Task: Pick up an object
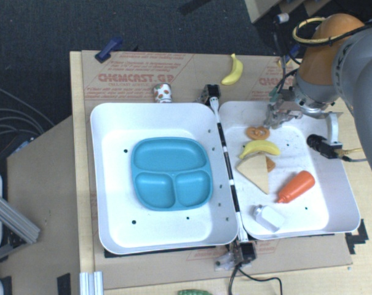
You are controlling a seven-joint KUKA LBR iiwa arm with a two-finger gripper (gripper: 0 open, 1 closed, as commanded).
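Faintly, red "CHEMCAST" lettering [136, 77] behind bins [112, 165].

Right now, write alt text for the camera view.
A grey arm's tool hangs over the right bin, near an orange disc, banana, wedge, carrot and white block. The left bin holds a blue divided tray.

One fixed camera looks down at a slant from above the tan cardboard-covered bench [173, 72], far enough back to take in both shallow white plastic bins [112, 183] side by side.
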